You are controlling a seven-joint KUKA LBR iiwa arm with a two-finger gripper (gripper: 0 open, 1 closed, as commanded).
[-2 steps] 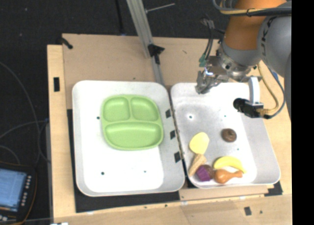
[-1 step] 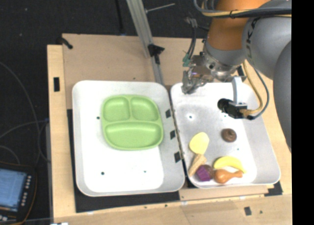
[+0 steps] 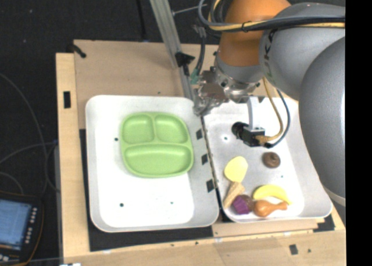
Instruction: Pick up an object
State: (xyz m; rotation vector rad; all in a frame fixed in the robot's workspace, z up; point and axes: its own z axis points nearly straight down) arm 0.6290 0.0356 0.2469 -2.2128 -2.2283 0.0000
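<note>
My gripper (image 3: 202, 105) hangs over the far left corner of the right bin (image 3: 302, 166), close to the wall between the two bins. Nothing shows between its tips. The loose things lie toward the near end of that bin: a pale yellow flat piece (image 3: 236, 168), a small brown round piece (image 3: 271, 159), a yellow banana (image 3: 271, 193), an orange-brown drumstick (image 3: 268, 206), a purple piece (image 3: 241, 204) and a tan cone (image 3: 232, 190). All of them lie well nearer than the gripper, apart from it.
A green divided plate (image 3: 156, 144) lies in the left bin (image 3: 104, 201). A slanted metal rail (image 3: 165, 24) rises behind the bins, close to the wrist. The grey arm covers the right bin's far right side.
</note>
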